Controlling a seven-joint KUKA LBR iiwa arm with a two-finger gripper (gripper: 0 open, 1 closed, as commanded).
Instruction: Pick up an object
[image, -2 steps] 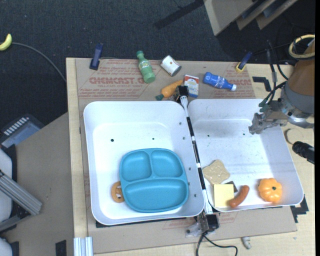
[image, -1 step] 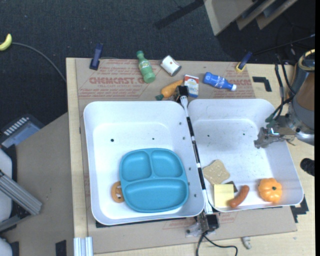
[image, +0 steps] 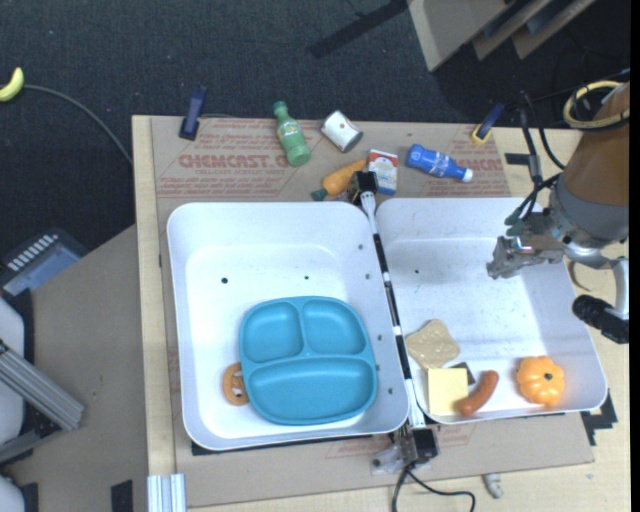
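Camera view looked down on two shallow white plastic bins set side by side on a cardboard-covered bench (image: 250, 150). Over the far part of the right bin (image: 440, 230) hung the grey two-finger gripper (image: 512, 256), its arm reaching in from the right with an orange band above the wrist. Nothing lay between its fingers; how far the jaws stood apart could not be told from this angle.

Along the near edge of the right bin lay four things well apart from the gripper: a tan slice of toy bread (image: 432, 343), a yellow block of toy cheese (image: 447, 388) just nearer than it, a reddish toy sausage (image: 478, 393) touching the cheese on its right, and a small orange toy pumpkin (image: 540, 381) farther right.

The left bin (image: 200, 260) held a blue three-compartment plastic plate (image: 306, 358), with a small brown pretzel-like piece (image: 234, 385) tucked at its left edge.

Beyond the bins, on the bench, lay a green bottle (image: 292, 134), a small white can (image: 341, 130), a blue bottle (image: 437, 163) and a small white carton (image: 381, 170).
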